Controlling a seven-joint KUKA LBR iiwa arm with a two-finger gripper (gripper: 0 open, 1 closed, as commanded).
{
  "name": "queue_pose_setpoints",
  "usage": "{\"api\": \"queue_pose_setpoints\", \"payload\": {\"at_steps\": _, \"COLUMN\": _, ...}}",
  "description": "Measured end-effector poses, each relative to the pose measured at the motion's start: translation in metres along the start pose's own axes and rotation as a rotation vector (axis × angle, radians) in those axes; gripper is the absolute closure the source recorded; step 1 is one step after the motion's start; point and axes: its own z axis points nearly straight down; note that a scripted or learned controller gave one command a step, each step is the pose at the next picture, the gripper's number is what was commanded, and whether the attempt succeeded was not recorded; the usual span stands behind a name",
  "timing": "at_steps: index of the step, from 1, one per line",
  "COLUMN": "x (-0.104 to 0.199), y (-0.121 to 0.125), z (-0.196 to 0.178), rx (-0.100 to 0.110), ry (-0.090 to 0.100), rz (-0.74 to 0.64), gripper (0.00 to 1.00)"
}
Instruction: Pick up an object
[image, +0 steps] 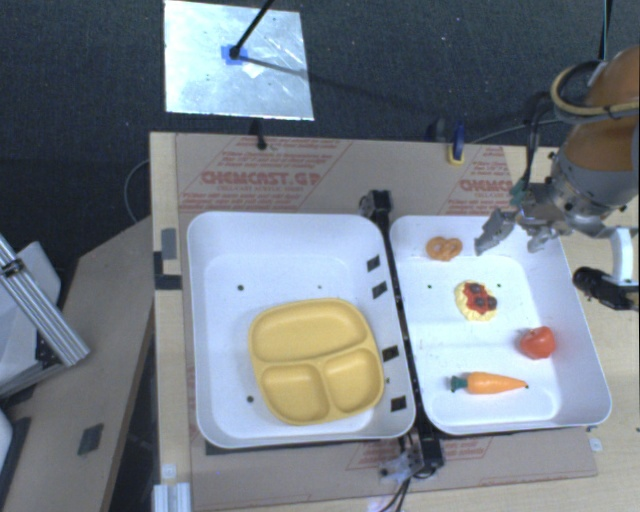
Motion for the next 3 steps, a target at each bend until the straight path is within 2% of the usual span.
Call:
{"api": "queue_pose_setpoints", "payload": {"at_steps": 1, "x": 0.000, "y": 0.002, "z": -0.007, "rx": -0.012, "ry": -0.002, "rz": -0.002, "gripper": 0.00}}
{"api": "queue_pose_setpoints", "payload": {"at_steps": 3, "x": 0.008, "y": 0.017, "z": 0.087, "rx": -0.009, "ry": -0.001, "rz": -0.005, "gripper": 0.00}}
